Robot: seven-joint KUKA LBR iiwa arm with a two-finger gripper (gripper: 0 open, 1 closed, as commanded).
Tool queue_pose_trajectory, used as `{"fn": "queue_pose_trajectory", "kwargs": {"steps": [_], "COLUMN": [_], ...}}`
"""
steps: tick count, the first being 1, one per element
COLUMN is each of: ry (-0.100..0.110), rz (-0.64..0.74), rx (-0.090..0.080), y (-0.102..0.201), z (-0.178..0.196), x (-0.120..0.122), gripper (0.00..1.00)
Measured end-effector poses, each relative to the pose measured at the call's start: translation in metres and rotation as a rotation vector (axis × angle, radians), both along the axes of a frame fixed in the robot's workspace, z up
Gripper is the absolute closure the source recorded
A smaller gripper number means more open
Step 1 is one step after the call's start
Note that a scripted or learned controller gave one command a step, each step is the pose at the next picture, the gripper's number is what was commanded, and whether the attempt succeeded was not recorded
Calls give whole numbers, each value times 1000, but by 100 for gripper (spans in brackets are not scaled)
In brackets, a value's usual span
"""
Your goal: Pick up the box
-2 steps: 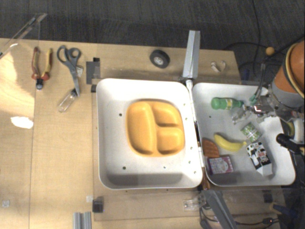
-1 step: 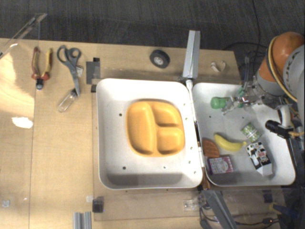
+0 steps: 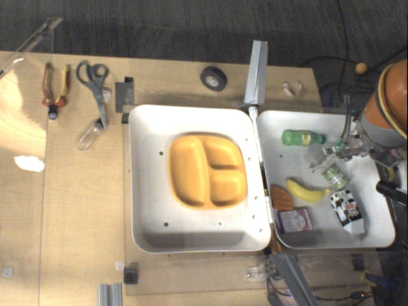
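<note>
A small purple box (image 3: 295,220) lies flat near the front edge of the right bin (image 3: 382,238). A black-and-white carton (image 3: 347,209) rests to its right, near the front right corner. My gripper (image 3: 330,156) hangs over the middle of the right bin, behind the carton and well back and to the right of the purple box. It is just above a small greenish object (image 3: 335,176). Nothing is visibly lifted. The grey arm with its orange band (image 3: 394,101) comes in from the right.
Also in the right bin are a green bottle (image 3: 303,137) at the back, a banana (image 3: 306,192) in the middle and a brown item (image 3: 281,197) by the left wall. The left bin (image 3: 150,171) holds a yellow divided tray (image 3: 208,169). Scissors (image 3: 95,85), pliers (image 3: 54,88) and a tape roll (image 3: 213,78) lie on the bench.
</note>
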State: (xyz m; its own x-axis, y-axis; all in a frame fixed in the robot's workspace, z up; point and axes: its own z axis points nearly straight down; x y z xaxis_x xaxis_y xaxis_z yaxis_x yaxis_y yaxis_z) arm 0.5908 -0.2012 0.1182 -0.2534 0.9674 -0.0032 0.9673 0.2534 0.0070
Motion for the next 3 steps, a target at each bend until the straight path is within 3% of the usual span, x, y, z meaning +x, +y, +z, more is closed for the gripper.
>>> {"fn": "queue_pose_trajectory", "kwargs": {"steps": [1, 2, 3], "ry": [-4, -16, -2], "rz": [108, 108, 85], "rx": [-2, -7, 0], "y": [-4, -5, 76], "z": [-30, -17, 41], "x": [-19, -15, -6], "gripper": [0, 100, 100]}}
